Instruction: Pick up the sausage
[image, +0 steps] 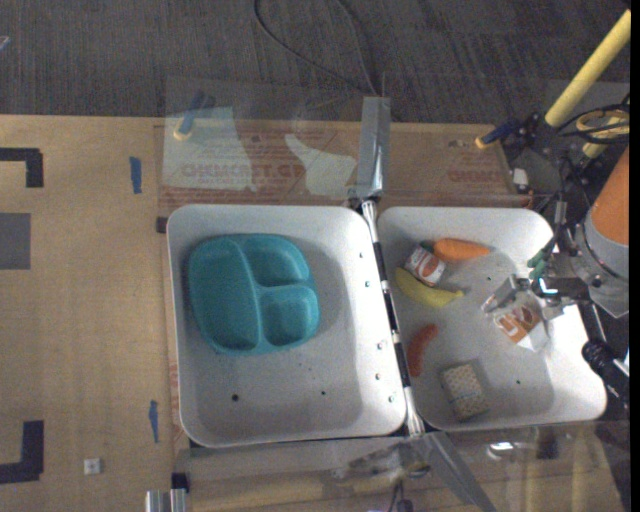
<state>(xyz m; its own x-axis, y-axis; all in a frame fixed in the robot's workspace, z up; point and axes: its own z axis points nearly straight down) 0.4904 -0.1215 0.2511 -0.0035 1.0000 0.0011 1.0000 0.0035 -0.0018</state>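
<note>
Sausage (421, 348) lies in right bin (570, 395), just below banana (428, 291), near the bin's left wall. Gripper (530, 290) hovers well right of it, over a packet (518, 322); jaws' state: cannot tell. Risk: descending here grabs the packet, or a later approach nudges the banana.

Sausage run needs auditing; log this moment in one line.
sausage: right bin, left side, untouched | end effector: right side, over packet | tray: left bin

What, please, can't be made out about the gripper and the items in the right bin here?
- Gripper: finger state blurred against the packet below it, camera view.
- Packet: too small and glary to read its label.
- Can: label too small.
- Arm: cut off by the right edge.
- Sausage: small; ends unclear.
</note>
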